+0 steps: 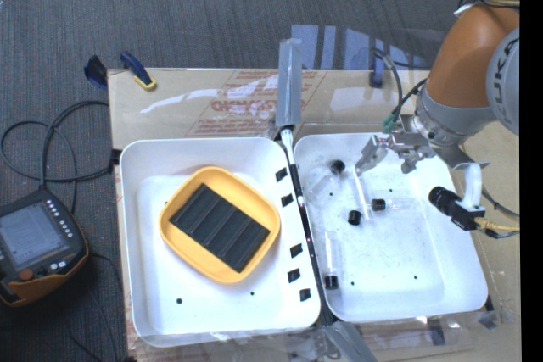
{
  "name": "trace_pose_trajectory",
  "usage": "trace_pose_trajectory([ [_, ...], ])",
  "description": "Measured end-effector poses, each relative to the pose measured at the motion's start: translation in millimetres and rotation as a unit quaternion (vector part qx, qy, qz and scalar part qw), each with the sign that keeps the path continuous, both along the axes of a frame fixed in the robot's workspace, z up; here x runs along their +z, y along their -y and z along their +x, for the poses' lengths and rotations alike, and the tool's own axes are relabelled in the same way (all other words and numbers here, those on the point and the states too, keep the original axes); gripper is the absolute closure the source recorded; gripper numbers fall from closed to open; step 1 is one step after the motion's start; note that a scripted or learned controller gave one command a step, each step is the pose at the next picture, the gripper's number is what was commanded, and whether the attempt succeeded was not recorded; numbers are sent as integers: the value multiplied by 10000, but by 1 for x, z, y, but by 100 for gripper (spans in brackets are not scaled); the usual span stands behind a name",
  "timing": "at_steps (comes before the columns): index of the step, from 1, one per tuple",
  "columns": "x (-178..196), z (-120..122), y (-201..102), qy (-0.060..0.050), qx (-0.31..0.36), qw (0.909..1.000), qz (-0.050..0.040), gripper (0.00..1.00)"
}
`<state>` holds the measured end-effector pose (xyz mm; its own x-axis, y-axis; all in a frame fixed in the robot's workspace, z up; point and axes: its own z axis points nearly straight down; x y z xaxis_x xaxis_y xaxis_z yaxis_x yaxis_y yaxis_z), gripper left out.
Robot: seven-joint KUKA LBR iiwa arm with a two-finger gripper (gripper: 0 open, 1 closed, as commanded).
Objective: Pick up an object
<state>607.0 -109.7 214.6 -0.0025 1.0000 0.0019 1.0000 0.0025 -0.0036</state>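
You see a clear tube with a black cap lying nearest you in the right bin. Further in, a second clear tube and small black caps rest mid-bin. The left bin holds a yellow dish. At the far edge, the end effector hangs spread apart, grasping nothing.
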Motion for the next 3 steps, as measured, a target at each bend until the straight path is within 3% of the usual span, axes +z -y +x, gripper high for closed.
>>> trace_pose_trajectory([
  [1,-124,14,33,15,79,10000,-3,0],
  [2,-127,-45,63,19,734,9973,-5,0],
  [3,-128,-31,2,12,910,9959,1,0],
])
